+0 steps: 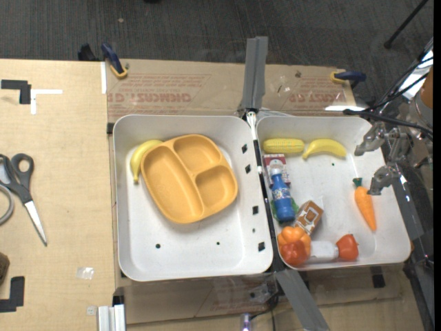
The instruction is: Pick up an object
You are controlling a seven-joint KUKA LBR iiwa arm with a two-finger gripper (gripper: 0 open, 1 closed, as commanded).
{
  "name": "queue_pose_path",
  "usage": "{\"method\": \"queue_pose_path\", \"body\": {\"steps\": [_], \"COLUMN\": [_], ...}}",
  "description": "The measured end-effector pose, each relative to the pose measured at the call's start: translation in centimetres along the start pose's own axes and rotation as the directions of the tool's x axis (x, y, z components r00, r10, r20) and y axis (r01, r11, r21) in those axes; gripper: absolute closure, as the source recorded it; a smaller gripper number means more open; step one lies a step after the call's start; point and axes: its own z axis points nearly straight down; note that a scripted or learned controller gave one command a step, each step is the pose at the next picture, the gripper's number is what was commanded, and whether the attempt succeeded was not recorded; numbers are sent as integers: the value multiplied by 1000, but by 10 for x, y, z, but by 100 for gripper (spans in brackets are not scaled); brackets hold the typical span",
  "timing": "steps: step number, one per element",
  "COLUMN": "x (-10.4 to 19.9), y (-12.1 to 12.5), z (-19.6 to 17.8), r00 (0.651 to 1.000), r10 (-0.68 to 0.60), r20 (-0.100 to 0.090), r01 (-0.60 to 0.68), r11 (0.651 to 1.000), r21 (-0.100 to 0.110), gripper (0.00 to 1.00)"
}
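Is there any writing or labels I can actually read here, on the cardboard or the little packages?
Cardboard behind the bins: red printed lettering, upside down from this camera; too blurred to read reliably.
Cardboard behind the right bin: the same red print, also unreadable.
Blue bottle: a label, too small to read.
Red and white packet: print too small to read.
Brown packet: markings too small to read.
No other text is visible.

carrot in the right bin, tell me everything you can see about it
The carrot is a small toy-like piece, smooth and plastic-looking, with an orange tapered body and a dark green stub on top. It lies flat on the white floor of the right bin, near its right wall, green end toward the back, tip pointing to the front and slightly right. Nothing in the bin touches it. The gripper sits just beside its green end, at the upper right.
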Motion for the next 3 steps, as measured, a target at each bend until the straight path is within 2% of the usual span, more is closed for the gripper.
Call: {"method": "queue_pose_path", "body": {"steps": [1, 2, 3], "x": [13, 24, 22], "y": [-28, -27, -26], "z": [140, 140, 130], "r00": [999, 1000, 1000], "r10": [-39, 0, -4], "r20": [1, 0, 5], "r01": [39, 0, 4], "r11": [999, 1000, 1000], "r21": [0, 0, 2], "gripper": [0, 0, 100]}}
